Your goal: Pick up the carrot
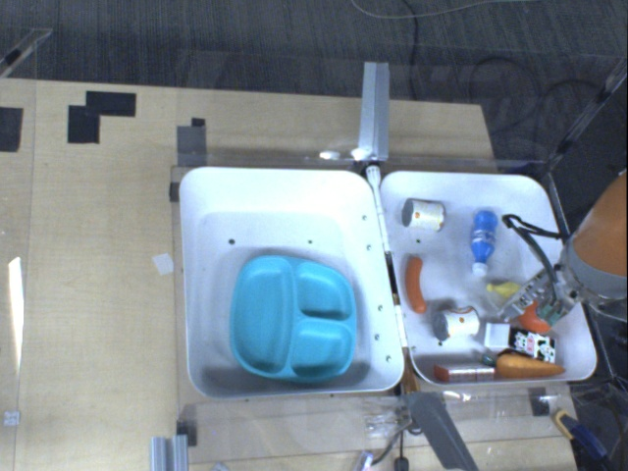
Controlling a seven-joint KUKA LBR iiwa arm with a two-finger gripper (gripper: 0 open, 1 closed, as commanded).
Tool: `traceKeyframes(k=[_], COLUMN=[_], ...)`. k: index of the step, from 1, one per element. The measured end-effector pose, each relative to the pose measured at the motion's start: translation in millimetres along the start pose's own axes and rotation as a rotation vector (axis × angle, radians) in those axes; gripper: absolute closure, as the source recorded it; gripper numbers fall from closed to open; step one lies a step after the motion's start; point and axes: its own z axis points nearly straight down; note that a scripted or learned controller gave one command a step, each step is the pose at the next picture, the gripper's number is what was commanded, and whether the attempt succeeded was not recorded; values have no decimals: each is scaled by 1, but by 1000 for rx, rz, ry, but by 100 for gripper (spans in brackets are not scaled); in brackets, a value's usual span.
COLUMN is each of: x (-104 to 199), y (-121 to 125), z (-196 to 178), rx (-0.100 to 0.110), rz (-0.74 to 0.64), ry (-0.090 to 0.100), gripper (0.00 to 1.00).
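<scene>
The carrot (528,366) lies at five o'clock in the right bin (442,192), beside a small printed card (531,344). The gripper (538,300) hovers just above it toward twelve o'clock; whether it is clenched I cannot tell. At nine o'clock the left bin (211,263) holds a blue tray (292,314) on the pale wooden bench (88,263), with dark carpet (196,13) beyond.

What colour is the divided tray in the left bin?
Light blue, turquoise-ish. The divided tray shows plainly in the camera view, in the left bin.
</scene>
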Motion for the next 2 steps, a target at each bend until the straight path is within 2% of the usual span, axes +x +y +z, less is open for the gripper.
traceKeyframes(k=[1,2], x=[-7,60], y=[2,68], z=[-93,-96], rx=[9,11], rz=[-317,-268], ry=[8,15], gripper=[100,100])
